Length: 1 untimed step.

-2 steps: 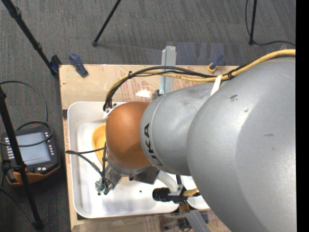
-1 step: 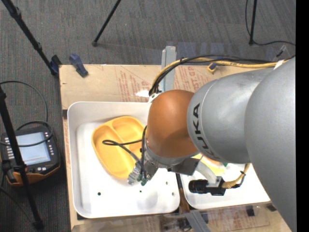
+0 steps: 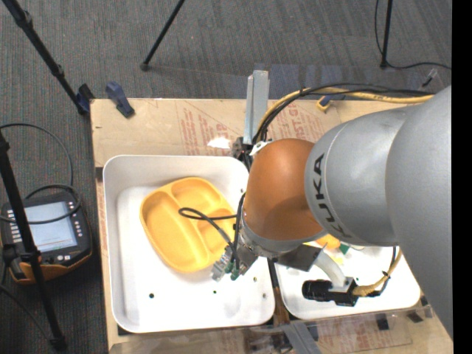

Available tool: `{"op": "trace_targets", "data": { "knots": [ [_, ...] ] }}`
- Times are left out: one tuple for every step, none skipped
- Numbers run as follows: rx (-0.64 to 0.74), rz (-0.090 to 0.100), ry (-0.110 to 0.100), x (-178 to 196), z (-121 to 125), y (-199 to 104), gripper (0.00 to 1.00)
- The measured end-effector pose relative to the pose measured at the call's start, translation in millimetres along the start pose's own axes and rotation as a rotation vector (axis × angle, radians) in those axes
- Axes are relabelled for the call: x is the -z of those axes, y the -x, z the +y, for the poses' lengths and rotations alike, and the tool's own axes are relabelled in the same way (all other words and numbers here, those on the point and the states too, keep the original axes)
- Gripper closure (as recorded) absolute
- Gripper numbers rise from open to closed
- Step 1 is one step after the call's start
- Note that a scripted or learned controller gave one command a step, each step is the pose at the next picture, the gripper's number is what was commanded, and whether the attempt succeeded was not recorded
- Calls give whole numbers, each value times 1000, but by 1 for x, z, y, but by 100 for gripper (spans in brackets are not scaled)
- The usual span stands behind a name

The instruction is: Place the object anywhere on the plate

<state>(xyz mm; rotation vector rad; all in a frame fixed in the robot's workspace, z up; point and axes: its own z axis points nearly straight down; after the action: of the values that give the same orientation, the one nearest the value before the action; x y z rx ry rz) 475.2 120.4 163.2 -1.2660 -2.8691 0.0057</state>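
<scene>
Grey arm (image 3: 383,175), bulking over the right bin (image 3: 402,290); its gripper (image 3: 227,265) at the yellow plate's (image 3: 181,223) near edge, left bin (image 3: 125,198). Finger state and the object's whereabouts: cannot tell. Risk, my judgement: release lands off the rim onto the bin floor.

Yellow divided plate (image 3: 181,223) lies flat in the left white bin (image 3: 125,190), tilted diagonally, toward the bin's middle. A small orange-yellow object (image 3: 330,240) peeks out in the right bin, mostly hidden.
</scene>
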Motion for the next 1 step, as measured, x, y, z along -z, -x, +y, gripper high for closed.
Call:
{"op": "trace_targets", "data": {
  "knots": [
    [-119, -1, 1, -77, 30, -32, 100]
  ]
}}
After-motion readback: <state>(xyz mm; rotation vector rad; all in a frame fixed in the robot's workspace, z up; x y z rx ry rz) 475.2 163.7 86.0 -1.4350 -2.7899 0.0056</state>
